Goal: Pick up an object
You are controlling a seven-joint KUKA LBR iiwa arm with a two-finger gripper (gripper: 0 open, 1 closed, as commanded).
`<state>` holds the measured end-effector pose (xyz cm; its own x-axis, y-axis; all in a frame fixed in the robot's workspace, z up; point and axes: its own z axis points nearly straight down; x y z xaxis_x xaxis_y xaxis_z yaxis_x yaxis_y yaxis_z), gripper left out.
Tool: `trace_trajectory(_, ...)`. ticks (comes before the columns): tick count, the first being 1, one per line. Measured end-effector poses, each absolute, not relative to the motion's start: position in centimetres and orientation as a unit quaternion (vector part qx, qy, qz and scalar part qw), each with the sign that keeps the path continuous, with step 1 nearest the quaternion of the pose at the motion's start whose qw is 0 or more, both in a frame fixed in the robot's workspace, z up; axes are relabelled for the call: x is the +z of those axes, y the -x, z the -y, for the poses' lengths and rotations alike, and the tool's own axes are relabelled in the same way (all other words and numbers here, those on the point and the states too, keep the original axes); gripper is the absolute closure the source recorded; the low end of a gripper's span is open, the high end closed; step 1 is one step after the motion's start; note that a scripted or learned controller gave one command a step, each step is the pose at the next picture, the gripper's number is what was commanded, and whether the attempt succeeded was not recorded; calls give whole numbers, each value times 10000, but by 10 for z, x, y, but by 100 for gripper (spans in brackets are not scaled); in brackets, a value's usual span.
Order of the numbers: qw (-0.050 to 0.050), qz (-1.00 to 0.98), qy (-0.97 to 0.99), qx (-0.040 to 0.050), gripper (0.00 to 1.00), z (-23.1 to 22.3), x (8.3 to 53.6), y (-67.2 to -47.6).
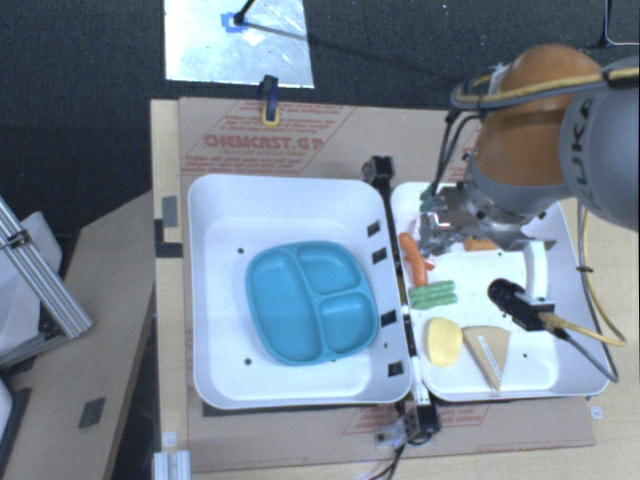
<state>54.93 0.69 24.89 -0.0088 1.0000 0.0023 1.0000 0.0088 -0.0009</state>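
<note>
Wedge (487,354), tan, lies flat in the near part of the right bin (535,373), close to its front wall. Yellow lump (444,340) sits just beside the wedge on the left, near the divider between the bins.

Green beans (432,294) lie farther back, a short bundle set crosswise, apart from the lump. Carrot (415,255) lies beyond the beans, slanted, next to the bin's left wall.

Gripper (436,228) is low over the far end of the carrot, inside the right bin. Contact with the carrot cannot be told. Whether the gripper is released or clenched cannot be told from this view; nothing is seen grasped. The arm (535,118), grey with an orange band, enters from the right above it.

Left bin (220,228) holds a blue tray (310,300) with three compartments, lying flat near the centre, turned slightly askew.

Both bins rest on a cardboard sheet (300,133) with red print. A yellow clamp (270,106) grips its far edge. A shiny sheet (200,28) lies beyond on the dark floor.
</note>
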Motion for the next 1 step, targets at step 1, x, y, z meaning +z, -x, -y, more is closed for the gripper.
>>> trace_trajectory(1,16,7106,7036,-2,100,-65,240,-526)
